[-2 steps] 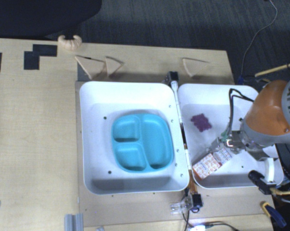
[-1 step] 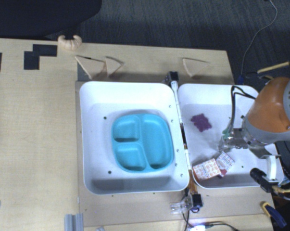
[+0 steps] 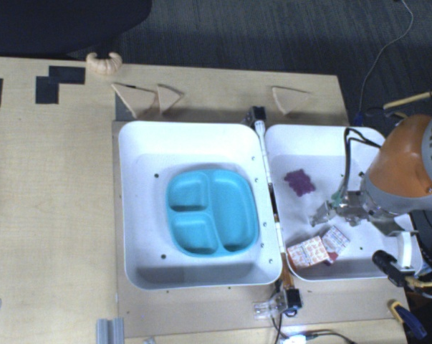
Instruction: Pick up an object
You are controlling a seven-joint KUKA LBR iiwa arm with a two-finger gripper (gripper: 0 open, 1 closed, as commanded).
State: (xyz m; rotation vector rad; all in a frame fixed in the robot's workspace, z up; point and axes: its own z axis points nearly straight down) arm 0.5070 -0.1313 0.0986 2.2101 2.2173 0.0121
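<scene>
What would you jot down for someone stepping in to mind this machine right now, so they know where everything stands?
End effector: low over the right bin, nothing seen between its fingers; open or shut cannot be told from this view.
Things: a purple piece lies in the right bin, up and to the left of the end effector. A red-and-white packet lies at that bin's near edge, just below the end effector. A blue divided tray sits in the left bin.
Done: the arm has reached into the right bin.
Left: grasp one object and lift it; nothing is lifted yet.
</scene>
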